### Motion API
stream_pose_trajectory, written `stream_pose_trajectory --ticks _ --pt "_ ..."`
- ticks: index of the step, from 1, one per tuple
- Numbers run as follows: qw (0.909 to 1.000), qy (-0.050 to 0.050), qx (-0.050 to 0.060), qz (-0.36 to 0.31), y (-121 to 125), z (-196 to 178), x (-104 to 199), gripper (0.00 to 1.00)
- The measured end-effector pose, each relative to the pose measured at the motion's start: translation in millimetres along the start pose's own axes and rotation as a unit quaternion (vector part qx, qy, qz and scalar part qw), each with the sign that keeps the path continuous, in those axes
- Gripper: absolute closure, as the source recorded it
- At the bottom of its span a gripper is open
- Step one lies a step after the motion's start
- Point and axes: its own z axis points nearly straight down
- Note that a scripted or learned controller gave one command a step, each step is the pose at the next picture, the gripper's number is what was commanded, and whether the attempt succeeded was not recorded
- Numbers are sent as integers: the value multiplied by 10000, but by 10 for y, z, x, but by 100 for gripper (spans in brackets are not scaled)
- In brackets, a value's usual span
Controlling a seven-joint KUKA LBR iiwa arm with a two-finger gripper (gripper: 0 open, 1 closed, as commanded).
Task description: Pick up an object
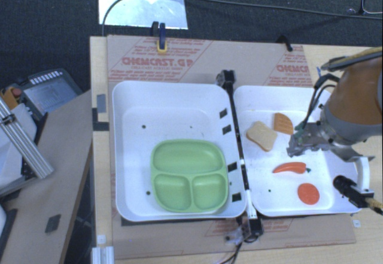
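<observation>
Four small food-like objects lie in the right bin (263,98). A tan bread slice (261,135) lies flat toward the bin's left side, turned at an angle. Just to its right and slightly farther back lies a smaller orange-brown piece (283,123), close to the bread, though contact cannot be told. Nearer, a red-orange chili pepper (289,167) lies on its side, lengthwise left to right, with a dark stem at its right end. A flat round red-orange disc (309,193) lies nearest, close to the front right corner, apart from the pepper.

Green tray (189,175), left bin (128,137)
</observation>
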Motion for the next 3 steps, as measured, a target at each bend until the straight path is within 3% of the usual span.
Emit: stream_pose_trajectory --ticks 1,3 --pt "10000 2 13 0 16 -150 -2 100" --pt "10000 16 14 -33 336 -245 1130 100"
